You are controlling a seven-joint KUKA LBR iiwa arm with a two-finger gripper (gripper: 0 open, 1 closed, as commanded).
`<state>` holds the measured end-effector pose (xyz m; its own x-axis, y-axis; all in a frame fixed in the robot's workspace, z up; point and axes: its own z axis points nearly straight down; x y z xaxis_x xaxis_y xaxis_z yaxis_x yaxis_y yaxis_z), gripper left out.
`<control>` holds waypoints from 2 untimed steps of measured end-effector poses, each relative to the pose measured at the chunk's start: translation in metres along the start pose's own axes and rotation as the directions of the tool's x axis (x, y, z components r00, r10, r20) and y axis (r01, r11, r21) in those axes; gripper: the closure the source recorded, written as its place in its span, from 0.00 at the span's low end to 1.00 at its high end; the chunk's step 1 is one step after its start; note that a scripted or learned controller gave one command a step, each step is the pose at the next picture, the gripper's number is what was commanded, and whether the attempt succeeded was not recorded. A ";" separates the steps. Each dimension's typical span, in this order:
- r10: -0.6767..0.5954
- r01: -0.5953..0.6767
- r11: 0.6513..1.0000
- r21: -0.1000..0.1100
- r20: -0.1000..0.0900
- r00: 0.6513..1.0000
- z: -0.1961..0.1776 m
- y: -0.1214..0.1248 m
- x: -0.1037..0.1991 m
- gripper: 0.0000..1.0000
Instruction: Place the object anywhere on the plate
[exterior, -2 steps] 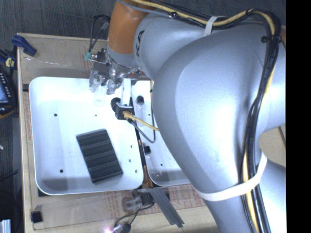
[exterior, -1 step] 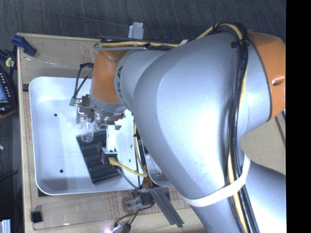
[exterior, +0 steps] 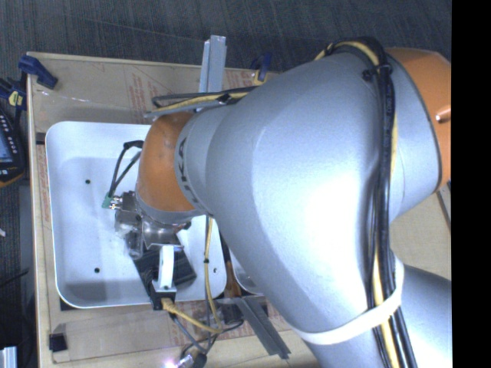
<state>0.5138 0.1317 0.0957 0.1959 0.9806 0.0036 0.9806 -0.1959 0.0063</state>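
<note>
Arm (exterior: 307,190): grey, covered most of the bench (exterior: 100,75), reaching in from the right.
Left bin (exterior: 73,205): white and shallow, its floor bare where visible.
Right bin (exterior: 242,285): perhaps the pale sliver of rim under the arm.
Orange band (exterior: 159,171): sat above the wrist, over the left bin.
Gripper (exterior: 129,225): hung low over the left bin's middle; open or closed could not be told.
Object and plate: hidden, position could not be told.
</note>
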 end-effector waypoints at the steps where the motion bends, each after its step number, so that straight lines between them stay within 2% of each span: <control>1: -0.135 0.135 0.991 0.004 0.001 0.991 0.002 0.070 -0.009 1.00; 2: 0.162 -0.162 0.987 0.000 0.003 0.987 0.002 0.046 -0.006 1.00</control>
<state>0.5577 0.1173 0.0940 0.3519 0.9360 0.0015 0.9360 -0.3519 0.0052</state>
